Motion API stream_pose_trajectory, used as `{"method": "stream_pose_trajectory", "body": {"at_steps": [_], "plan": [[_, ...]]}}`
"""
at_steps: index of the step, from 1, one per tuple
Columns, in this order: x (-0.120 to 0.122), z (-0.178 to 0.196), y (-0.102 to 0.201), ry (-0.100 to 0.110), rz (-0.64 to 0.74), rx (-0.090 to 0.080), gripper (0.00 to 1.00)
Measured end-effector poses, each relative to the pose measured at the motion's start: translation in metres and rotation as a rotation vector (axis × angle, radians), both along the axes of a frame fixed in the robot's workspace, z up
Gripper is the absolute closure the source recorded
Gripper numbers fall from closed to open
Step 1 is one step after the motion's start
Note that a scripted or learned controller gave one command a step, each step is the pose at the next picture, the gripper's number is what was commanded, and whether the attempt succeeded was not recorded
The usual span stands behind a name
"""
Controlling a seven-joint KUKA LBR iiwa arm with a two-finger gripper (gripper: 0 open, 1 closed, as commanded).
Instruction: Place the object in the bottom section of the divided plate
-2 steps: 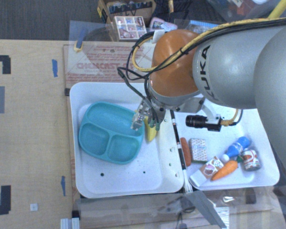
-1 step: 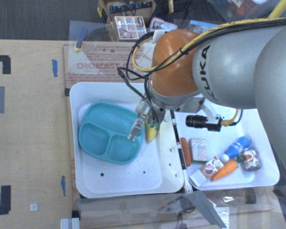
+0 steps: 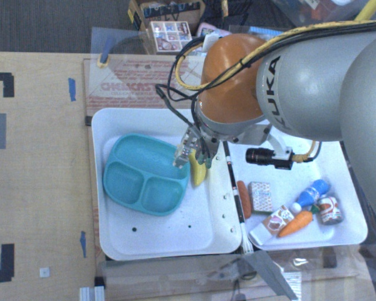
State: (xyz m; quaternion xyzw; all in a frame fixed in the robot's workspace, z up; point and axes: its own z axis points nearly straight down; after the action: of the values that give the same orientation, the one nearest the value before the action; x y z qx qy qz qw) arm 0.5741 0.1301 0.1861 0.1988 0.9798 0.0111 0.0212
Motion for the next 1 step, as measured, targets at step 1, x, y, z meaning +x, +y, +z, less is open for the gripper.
{"method": "stream_pose_trajectory", "body": {"at_steps": [1], "plan": [[0.0,0.0,0.0,0.0,0.0,0.0,0.0]]}}
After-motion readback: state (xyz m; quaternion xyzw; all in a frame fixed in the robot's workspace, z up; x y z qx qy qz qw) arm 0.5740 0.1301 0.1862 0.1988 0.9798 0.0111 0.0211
